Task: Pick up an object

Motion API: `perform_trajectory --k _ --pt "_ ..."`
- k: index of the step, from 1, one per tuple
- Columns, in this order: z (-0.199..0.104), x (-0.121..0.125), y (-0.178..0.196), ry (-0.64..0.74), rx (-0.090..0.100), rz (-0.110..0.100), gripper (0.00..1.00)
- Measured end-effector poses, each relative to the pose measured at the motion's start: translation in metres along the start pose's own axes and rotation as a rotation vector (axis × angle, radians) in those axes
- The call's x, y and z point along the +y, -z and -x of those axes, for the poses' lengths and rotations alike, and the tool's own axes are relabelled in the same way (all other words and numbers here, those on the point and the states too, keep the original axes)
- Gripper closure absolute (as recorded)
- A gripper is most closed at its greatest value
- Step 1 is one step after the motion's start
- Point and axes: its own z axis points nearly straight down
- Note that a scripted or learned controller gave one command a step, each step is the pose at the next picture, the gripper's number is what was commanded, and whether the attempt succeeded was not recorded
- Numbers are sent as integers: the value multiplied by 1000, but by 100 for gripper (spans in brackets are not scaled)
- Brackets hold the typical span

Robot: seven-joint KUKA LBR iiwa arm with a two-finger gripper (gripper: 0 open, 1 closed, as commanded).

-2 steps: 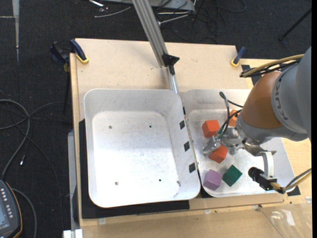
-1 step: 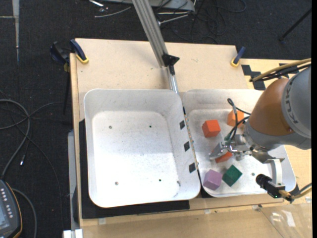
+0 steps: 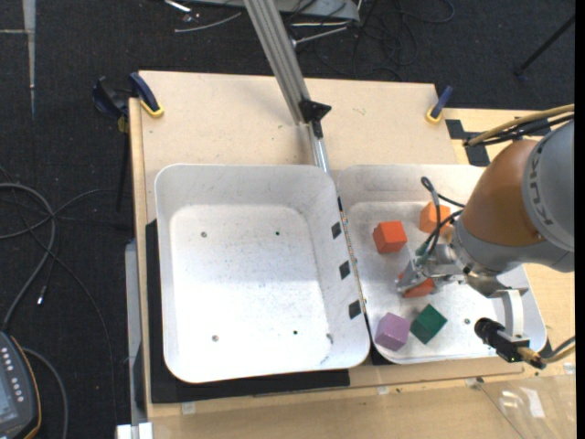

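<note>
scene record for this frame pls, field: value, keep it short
arm: reaches in from the right, over the right bin
gripper: low in the right bin, on a small red-orange object; finger state unclear
red-orange block: right bin, left of centre, apart from gripper
orange block: right bin, upper part, partly behind the arm
purple block: right bin, near front wall
green block: right bin, just right of the purple block
left bin: white, speckled floor
task status: no lifted object seen
</note>
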Motion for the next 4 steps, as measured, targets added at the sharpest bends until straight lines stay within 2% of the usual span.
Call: perform_trajectory --k 1,2,3,4 --pt "38 21 -7 -1 -1 8 100" --pt "-31 33 94 9 1 8 100" --pt "-118 36 126 12 3 3 100" --pt "-186 90 87 10 2 -1 100"
